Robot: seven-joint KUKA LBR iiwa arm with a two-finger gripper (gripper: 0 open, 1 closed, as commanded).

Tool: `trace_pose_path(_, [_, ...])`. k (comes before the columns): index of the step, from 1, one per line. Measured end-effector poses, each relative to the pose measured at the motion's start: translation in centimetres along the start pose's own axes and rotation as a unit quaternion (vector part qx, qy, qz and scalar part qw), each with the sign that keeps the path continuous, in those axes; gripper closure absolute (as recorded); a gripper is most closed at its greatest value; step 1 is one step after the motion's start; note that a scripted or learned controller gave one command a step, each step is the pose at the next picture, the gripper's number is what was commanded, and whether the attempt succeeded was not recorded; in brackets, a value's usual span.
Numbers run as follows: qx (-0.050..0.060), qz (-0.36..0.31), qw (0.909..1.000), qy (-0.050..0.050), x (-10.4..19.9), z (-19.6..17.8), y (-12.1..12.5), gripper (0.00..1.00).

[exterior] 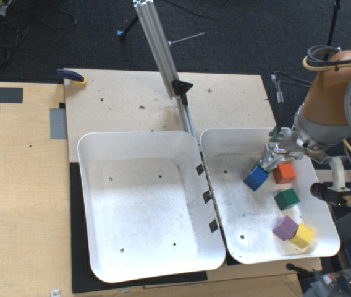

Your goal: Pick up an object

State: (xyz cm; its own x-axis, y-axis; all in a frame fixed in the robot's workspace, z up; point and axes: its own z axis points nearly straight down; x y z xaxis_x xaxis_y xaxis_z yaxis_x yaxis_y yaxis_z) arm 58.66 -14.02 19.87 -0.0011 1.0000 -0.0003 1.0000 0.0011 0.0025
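Note:
Several small cubes lie in the right bin (pixel 237 240). A blue cube (pixel 256 178) sits turned at an angle near the bin's middle, with an orange cube (pixel 284 173) just to its right. Below them are a green cube (pixel 287 199), a purple cube (pixel 285 228) and a yellow cube (pixel 303 236), the last two touching. My gripper (pixel 272 160) hangs from the grey and orange arm (pixel 327 107) directly above the blue cube's upper right corner and beside the orange cube. Its tip meets or overlaps the blue cube; I cannot make out a grasp.
The left bin (pixel 101 252) lies alongside, split from the right one by a shared rim with black clips (pixel 206 195). A slanted aluminium bar (pixel 160 48) rises from behind the bins. A blue and yellow clamp (pixel 71 76) sits at the board's far left corner.

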Motion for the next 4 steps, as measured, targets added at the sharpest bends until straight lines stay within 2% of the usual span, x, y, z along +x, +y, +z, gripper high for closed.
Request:
trace_pose_path(1, [-0.001,0.0,1.0,0.0,-0.3,-6.3,0.0,1.0])
trace_pose_path(2, [0.001,0.0,1.0,0.0,-0.4,-9.5,0.0,1.0])
trace_pose_path(3, [0.003,-0.001,1.0,0.001,4.8,-7.4,0.5,1.0])
trace_pose_path(4, [0.004,-0.002,1.0,0.001,10.0,-6.0,2.1,1.0])
